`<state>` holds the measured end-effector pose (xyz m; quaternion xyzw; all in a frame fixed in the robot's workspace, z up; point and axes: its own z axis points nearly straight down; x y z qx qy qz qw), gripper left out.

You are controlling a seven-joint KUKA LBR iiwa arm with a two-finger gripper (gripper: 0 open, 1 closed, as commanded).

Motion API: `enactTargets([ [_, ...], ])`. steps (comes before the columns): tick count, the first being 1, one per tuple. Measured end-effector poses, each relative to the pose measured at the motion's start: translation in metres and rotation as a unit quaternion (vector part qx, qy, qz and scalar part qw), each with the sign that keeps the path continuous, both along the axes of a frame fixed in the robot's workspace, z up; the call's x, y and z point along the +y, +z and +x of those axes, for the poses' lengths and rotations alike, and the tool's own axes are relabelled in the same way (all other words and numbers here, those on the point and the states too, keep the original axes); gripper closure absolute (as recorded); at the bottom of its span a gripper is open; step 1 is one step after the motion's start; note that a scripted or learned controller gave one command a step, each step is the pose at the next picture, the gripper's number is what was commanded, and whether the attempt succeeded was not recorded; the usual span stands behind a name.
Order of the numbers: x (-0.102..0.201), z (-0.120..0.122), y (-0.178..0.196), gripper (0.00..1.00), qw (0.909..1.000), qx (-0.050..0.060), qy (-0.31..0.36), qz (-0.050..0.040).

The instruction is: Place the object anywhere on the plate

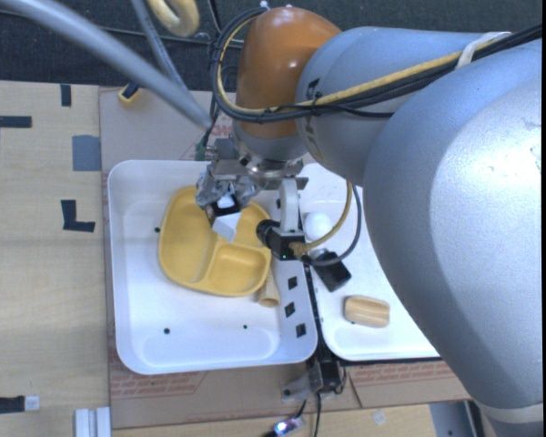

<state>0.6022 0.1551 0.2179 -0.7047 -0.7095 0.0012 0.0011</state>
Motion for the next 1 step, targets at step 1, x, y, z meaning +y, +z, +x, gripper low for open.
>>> enactTargets([
  [1, 0.0360, -0.0010, 0.0032, 1.00, 1.0000, -0.001, -0.001, 0.0002],
])
